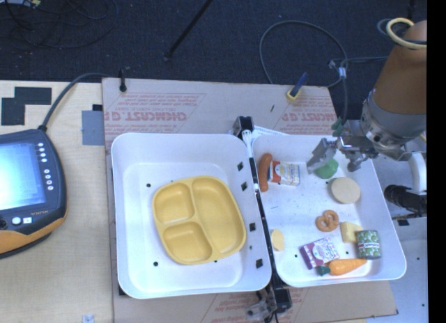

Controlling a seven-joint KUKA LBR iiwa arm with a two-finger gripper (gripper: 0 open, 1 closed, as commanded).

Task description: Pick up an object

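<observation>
hovering over the right bin (390, 207), gripper (336, 156) open, perhaps touching a round green object (326, 169).

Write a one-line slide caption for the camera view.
Gripper poised over a green item in the right bin of toy food; yellow divided tray in the left bin.

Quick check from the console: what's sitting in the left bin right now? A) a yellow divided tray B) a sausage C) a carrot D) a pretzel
A: the yellow divided tray lies in the left bin; the small food items are in the right bin.
</observation>
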